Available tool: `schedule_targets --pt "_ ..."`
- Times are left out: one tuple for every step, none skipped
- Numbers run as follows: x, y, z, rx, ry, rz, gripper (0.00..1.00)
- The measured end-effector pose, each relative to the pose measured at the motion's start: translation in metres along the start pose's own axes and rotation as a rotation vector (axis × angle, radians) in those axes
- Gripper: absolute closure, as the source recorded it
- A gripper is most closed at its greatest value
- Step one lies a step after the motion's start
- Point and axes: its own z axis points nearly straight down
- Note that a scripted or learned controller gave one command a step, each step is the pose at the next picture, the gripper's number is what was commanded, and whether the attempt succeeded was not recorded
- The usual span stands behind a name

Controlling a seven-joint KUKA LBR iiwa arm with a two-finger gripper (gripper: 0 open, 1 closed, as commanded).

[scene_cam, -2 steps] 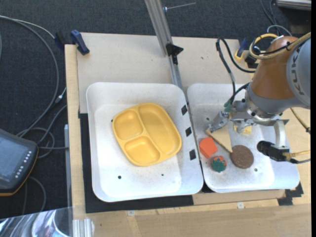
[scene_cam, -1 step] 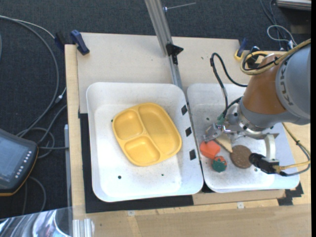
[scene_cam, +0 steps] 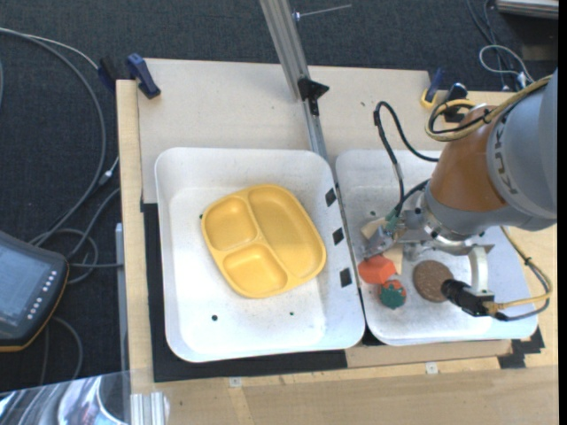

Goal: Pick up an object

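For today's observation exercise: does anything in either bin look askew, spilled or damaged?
Nothing looks spilled or damaged. The yellow divided plate sits turned at an angle in the left bin; the orange object, green object and brown disc lie loose in the right bin.

Floor: dark grey carpet (scene_cam: 62, 104) on every side of the bench.
Bench: pale wooden top (scene_cam: 230, 104), its far half bare, lit evenly.
Clamps: a blue clamp (scene_cam: 142, 74) at the far left corner, another (scene_cam: 434, 81) at the far right edge.
Pole: a grey metal post (scene_cam: 282, 25) slanting up from the middle of the bench.
Cables: thin grey cables (scene_cam: 53, 56) looping across the carpet on the left.
Pendant: a handheld control pendant (scene_cam: 25, 286) with a yellow rim, lying on the carpet at the left edge.
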Motion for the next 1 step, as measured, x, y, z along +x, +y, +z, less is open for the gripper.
schedule_targets --pt "0.0005 0.0010 -0.0118 -0.004 0.001 -0.001 1.00"
